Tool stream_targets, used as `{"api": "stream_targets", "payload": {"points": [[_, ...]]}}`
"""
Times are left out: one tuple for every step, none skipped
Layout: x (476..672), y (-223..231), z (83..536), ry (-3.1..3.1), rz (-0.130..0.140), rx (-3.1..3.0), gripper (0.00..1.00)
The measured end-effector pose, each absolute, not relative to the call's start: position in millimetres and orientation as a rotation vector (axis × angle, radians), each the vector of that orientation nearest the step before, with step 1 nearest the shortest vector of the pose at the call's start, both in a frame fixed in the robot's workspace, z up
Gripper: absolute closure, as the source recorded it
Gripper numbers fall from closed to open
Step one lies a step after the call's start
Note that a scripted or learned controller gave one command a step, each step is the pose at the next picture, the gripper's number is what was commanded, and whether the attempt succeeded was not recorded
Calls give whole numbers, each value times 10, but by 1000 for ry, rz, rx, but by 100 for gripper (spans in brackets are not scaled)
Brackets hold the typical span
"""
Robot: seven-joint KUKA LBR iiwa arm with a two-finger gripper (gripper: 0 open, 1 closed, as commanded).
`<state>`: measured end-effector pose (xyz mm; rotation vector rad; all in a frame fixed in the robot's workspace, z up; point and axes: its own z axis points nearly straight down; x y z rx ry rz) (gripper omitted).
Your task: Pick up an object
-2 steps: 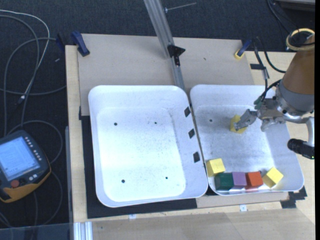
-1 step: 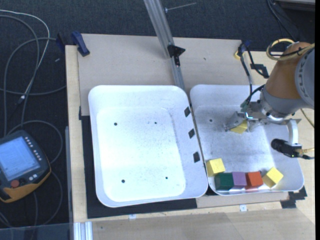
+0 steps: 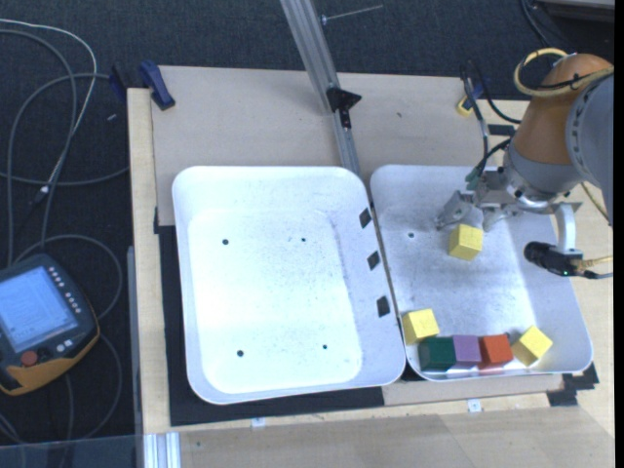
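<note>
Yellow plastic cube [image 3: 466, 242] sits right under the grey two-finger gripper [image 3: 475, 213] in the right white bin [image 3: 546, 300], upper-middle; fingers spread wide, straddling its top, not clearly clamping it.

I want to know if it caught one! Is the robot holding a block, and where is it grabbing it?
Cannot tell for sure. A yellow block sits right under the gripper, but the fingers' grip on it isn't clear.

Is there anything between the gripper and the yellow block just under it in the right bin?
Nothing visible does. The gripper is directly above the yellow block; the other blocks lie apart along the right bin's near edge.
</note>
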<state>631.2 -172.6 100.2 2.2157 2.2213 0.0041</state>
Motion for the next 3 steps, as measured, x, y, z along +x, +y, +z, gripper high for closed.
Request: {"api": "stream_targets", "payload": {"points": [[5914,-1981,2233,2214,6,2216,0],[5918,-1963,2293,2220,3,2215,100],[5915,-1964,2287,2221,1,2216,0]]}}
